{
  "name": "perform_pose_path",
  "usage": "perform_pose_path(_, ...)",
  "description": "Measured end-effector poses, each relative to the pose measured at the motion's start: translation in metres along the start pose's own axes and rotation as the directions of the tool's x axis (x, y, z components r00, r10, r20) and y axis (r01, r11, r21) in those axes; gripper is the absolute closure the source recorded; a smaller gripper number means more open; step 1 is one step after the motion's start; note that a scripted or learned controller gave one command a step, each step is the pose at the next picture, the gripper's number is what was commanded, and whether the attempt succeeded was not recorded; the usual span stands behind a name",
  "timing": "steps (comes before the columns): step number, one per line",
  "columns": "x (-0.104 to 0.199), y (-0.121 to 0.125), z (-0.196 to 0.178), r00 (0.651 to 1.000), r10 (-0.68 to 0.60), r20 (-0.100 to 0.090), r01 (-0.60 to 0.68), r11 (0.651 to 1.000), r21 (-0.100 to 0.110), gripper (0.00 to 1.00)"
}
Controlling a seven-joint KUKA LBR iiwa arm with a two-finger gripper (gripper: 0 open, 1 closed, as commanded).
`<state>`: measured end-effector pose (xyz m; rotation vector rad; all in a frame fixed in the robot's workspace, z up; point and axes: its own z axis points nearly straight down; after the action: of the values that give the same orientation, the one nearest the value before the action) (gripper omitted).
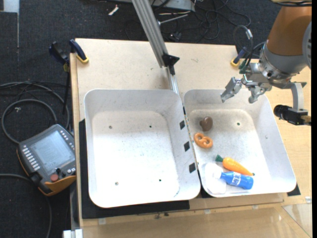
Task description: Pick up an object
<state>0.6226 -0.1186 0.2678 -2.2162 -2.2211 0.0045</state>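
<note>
My gripper (243, 91) hangs open above the far edge of the right bin (277, 148), with nothing between its two spread fingers. In that bin lie a brown lump (206, 123), an orange pretzel (203, 141), an orange carrot with a green tip (236, 165) and a blue bottle (237, 180) resting on a white piece (214, 178). The brown lump is the object closest to the gripper, below and to its left.
The left bin (131, 145) sits beside the right one, with black clips along their shared wall. A metal pole (151, 26) slants in from the top to the bins' far junction. A teach pendant (47, 157) lies off the bench at the left.
</note>
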Motion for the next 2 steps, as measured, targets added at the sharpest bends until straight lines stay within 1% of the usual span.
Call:
perform_pose_path(1, 0.0, 0.001, -0.003, 1.0, -0.001, 0.001, 0.001, 1.0, -0.005, 0.0)
perform_pose_path(2, -0.005, 0.009, 0.047, 1.0, 0.003, 0.001, -0.003, 1.0, -0.001, 0.0)
